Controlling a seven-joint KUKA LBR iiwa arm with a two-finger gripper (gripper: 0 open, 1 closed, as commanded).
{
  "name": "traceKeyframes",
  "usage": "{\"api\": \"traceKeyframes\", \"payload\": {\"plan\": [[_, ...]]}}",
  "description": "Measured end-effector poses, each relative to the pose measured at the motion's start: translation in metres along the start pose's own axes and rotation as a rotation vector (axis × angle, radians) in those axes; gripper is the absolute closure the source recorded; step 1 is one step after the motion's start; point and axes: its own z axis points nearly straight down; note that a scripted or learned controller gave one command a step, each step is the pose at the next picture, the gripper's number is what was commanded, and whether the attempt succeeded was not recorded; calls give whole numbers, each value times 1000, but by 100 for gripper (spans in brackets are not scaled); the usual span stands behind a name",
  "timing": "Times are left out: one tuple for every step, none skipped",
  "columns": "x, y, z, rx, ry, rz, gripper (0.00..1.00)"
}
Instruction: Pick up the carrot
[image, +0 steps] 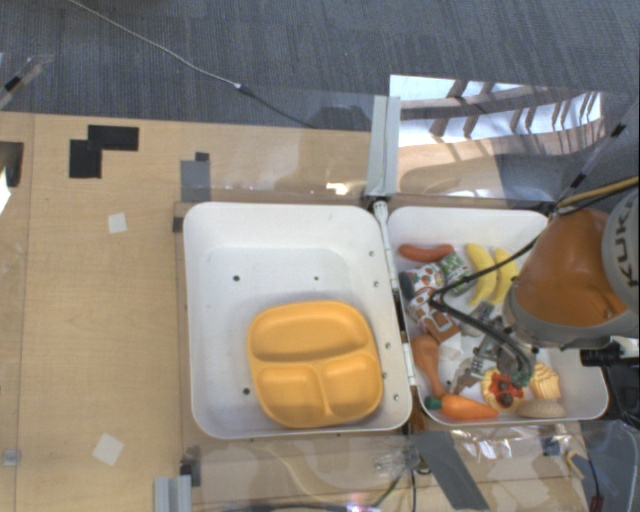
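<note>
The carrot (468, 407) is lying in the right-hand bin (596, 398), close against its near wall and toward the near left corner, an orange spindle with its long axis running roughly from nine o'clock to three o'clock, the thicker end seemingly pointing toward nine and the taper trailing toward three, though that is hard to be sure of among the clutter. The gripper (487, 357) is hanging above the middle of that same bin, below the orange band of the arm (566, 278), which is reaching in from three o'clock. From the gripper the carrot is sitting toward six or seven o'clock, near but not under it, and nothing is showing between the fingers; whether they are spread or pressed together I cannot tell, since cables and the metal of the wrist are muddling the outline. So the coming move is looking like a short shift toward six o'clock and then a descent, with the fingers best set across the carrot's width, closing along the twelve-to-six line. The crowding is mattering here: a small pizza-like toy (503, 388) is lying just beside the carrot's three o'clock end, and a paler orange piece (429, 360) is standing just at its eleven o'clock, so a descent landing short could be catching one of those instead. The yellow divided plate (314, 363) is sitting well apart in the left bin (215, 250).
</note>
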Motion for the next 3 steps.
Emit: {"api": "traceKeyframes", "payload": {"plan": [[6, 14, 0, -1, 4, 8, 0], [4, 7, 1, -5, 7, -14, 0], [5, 10, 1, -2, 5, -12, 0]]}}
